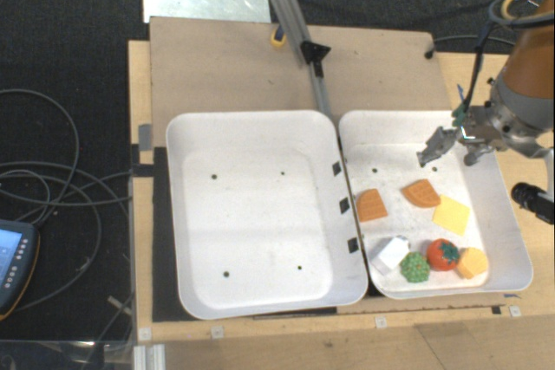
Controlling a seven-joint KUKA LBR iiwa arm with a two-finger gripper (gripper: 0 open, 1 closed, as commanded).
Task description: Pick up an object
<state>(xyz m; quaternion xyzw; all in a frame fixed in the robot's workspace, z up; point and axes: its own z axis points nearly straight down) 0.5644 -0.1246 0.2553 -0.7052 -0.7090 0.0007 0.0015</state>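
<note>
The hand point(453, 145) hangs over the upper part of the right bin point(503, 212), two dark fingers spread apart and nothing between them. It hovers clear of every piece, with bare white floor beneath it.

Nearest pick, just below the hand: an orange wedge point(421, 193), flat and bread-like. Judging by looks, it's a light, rigid toy, best pinched across its narrow sides. Beside the wedge, further from the hand, lies a yellow square slice point(452, 215), thin and low, probably tricky to get fingers under. Left of the wedge sits a second orange piece point(371, 205).

Along the bin's near edge, furthest from the hand, there's a cluster: a white block point(390, 253), a green broccoli-like lump point(415, 267), a red tomato point(443, 255) and an orange-yellow chunk point(473, 262), packed close, some touching. Rounded ones could roll or slip.

Beyond all that, the left bin point(260, 212) sits alongside on the worktop point(225, 65).
</note>
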